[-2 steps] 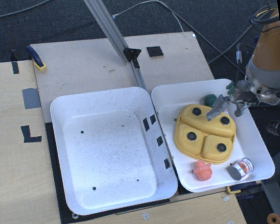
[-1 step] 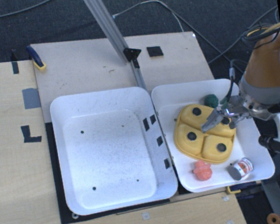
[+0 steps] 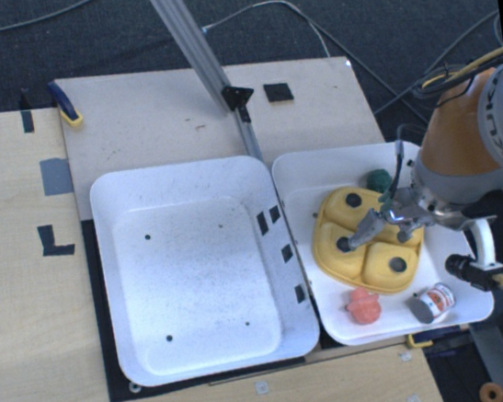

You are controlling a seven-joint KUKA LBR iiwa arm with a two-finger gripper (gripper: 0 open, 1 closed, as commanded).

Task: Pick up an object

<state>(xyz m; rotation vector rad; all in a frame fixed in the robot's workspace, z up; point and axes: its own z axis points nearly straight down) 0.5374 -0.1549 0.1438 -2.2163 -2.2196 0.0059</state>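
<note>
The arm (image 3: 466,142) is the closest thing to the camera. It is grey with an orange band, and it comes in from 3 o'clock, high over the right bin (image 3: 299,172). Its gripper (image 3: 354,238) points down and toward 9 o'clock. The tip sits right on top of a big yellow toy (image 3: 380,256). I cannot tell if the gripper is wide or narrow, and I cannot tell if it has hold of anything.

The yellow toy is lumpy, with dark round holes in it. It lies in the middle of the right bin and takes up a lot of room. Just past it, at 12 o'clock, a small green thing (image 3: 378,179) peeks out, touching the toy or very near it. At 6 o'clock from the toy lies a small pink thing (image 3: 364,306), just beside the toy's edge. At 5 o'clock, near the bin's corner, a little can (image 3: 432,302) lies on its side. It has a white and red label.

The left bin (image 3: 104,207) sits just beside the right one, at 9 o'clock from it. Both bins rest on a tan bench (image 3: 156,116). A grey pole (image 3: 186,33) slants up toward 12 o'clock.
</note>
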